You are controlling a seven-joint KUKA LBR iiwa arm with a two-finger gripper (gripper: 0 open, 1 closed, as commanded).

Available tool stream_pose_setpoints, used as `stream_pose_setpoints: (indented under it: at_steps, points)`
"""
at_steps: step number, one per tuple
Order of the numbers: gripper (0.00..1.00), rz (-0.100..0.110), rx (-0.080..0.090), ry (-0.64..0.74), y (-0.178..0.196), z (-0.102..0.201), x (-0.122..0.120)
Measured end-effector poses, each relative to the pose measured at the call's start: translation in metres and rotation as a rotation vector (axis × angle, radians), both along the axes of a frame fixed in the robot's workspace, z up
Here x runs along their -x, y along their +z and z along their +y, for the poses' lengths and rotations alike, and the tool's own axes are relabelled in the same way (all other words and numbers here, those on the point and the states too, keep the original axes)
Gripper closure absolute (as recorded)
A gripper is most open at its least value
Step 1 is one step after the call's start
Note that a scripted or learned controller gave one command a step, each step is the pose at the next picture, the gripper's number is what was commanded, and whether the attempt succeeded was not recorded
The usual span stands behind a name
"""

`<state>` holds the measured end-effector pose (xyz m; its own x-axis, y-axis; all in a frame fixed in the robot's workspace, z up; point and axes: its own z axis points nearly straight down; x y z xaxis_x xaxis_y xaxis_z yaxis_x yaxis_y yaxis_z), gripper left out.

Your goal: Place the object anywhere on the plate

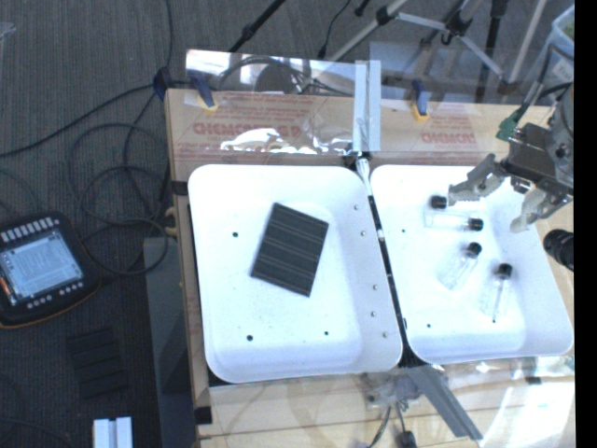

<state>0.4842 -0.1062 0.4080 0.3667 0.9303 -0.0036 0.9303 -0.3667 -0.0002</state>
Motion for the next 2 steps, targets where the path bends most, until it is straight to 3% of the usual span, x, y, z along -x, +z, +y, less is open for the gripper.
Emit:
stream_pose_setpoints:
  at_steps: [2]
  points:
    - [0.0,0.0,0.0,0.0,0.0,0.0,0.0]
